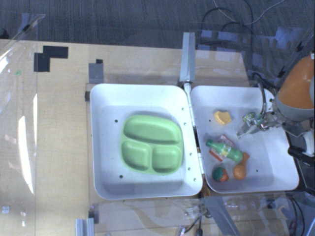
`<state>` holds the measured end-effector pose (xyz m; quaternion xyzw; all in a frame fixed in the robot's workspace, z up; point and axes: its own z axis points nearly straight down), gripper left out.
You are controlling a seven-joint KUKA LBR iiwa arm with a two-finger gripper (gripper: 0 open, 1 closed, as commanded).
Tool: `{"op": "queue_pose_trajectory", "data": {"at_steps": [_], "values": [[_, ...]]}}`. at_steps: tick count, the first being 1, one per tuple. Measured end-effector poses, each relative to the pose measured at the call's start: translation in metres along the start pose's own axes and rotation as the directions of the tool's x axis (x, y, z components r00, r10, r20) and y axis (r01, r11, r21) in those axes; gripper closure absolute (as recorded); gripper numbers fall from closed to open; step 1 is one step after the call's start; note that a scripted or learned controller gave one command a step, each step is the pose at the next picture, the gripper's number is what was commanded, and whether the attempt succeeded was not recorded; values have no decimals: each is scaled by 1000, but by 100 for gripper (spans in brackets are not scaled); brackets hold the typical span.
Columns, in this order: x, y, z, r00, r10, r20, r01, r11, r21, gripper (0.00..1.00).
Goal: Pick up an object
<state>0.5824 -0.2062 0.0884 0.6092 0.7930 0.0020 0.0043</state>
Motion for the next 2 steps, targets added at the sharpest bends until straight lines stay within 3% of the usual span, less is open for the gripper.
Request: {"op": "queue_pose_trajectory", "data": {"at_steps": [1, 2], "values": [[0, 3, -13, 1000, -2, 2, 2, 1000, -8, 100], [21, 98, -111, 934, 357, 0, -357, 934, 2, 100]]}}
